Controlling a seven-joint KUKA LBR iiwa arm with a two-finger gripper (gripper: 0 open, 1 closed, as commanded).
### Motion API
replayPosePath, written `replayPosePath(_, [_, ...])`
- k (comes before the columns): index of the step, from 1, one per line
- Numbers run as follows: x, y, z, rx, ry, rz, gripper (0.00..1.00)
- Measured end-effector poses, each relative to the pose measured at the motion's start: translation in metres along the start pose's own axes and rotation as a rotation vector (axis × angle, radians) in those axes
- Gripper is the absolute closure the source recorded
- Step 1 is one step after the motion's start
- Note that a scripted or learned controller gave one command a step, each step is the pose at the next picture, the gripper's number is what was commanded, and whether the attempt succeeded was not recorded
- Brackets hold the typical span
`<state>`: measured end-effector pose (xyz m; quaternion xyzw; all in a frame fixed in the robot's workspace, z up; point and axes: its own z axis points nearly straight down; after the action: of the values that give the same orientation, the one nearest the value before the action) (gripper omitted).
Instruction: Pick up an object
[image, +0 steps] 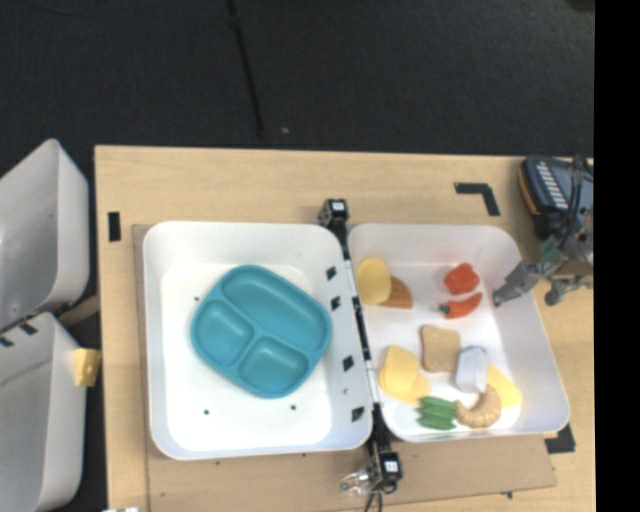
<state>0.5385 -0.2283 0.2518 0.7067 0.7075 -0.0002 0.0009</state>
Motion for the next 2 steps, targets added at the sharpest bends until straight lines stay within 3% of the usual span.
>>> replayPosePath(1, [0.006,0.037,0.144,0.010,0.004,-0.003,0.00])
replayPosePath(2, [0.063,0.050,0.152,0.001,0.003,-0.005,0.00])
